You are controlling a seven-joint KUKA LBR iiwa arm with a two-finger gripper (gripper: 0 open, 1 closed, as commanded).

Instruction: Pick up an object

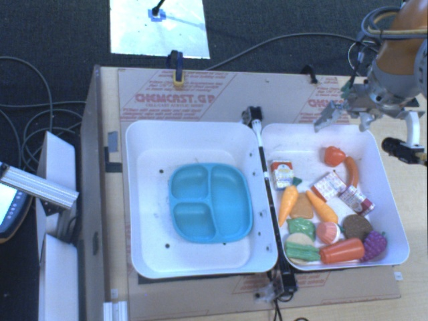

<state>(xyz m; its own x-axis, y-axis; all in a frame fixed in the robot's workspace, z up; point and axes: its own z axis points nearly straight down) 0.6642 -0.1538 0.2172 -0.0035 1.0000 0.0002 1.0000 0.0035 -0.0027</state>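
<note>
Right bin (388,179) crowded (toy food (328,212)); gripper (346,118) spread, holding nothing, above rim.

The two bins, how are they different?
The left bin holds one blue tray with sections; the right bin holds a heap of toy food, like a carrot and purple grapes. The hand hangs over the right bin's far rim, away from the left bin. Both are shallow and white.

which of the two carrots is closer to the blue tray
The carrot lying against the divider at the right bin's left side. The other carrot lies further right, near the bin's middle, away from the blue tray.
</note>
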